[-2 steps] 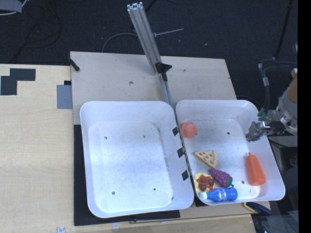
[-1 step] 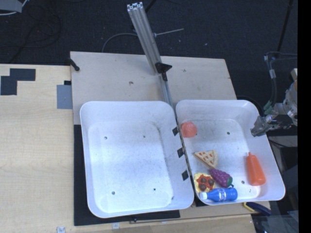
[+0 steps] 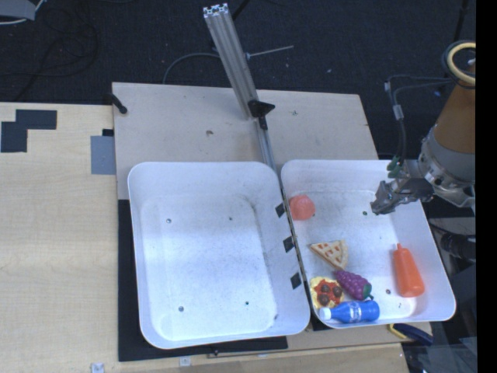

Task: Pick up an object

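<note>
The right bin (image 3: 349,176) holds several toys. A pink ball (image 3: 302,207) lies by its left wall. A waffle wedge (image 3: 330,252) sits mid-bin, with purple grapes (image 3: 353,284) and a pizza slice (image 3: 327,291) below it. A blue bottle (image 3: 352,312) lies on its side along the front wall. An orange bottle (image 3: 407,271) rests near the right wall. My gripper (image 3: 384,201) hangs over the bin's right part, above and left of the orange bottle, with nothing seen between its fingers.
The left bin (image 3: 155,185) sits beside the right one, joined by black clips. A slanted aluminium bar (image 3: 237,61) rises behind the bins. The arm's grey wrist and orange band (image 3: 458,115) enter from the right edge.
</note>
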You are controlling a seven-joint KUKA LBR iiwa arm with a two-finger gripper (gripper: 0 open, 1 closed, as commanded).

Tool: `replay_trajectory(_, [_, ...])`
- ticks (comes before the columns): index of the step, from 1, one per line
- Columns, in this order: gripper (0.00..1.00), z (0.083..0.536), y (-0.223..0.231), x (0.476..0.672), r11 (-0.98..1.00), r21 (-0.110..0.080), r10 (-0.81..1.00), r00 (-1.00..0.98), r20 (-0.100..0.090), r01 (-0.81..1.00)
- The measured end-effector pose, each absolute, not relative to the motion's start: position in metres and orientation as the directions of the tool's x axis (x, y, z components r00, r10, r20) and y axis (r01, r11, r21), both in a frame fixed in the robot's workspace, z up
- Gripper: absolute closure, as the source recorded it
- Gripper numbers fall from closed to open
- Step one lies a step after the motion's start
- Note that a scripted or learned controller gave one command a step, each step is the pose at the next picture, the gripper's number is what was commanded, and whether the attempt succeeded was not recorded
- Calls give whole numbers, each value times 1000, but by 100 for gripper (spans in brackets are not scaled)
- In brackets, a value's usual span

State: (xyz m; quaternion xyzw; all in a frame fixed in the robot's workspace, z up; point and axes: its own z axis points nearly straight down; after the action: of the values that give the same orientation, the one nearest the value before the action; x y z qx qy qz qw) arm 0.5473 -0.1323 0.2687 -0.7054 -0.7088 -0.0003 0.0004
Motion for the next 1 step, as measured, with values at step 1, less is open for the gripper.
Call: replay_trajectory(1, [100,250,-84,560,4,-2,1000,-4,1,1000])
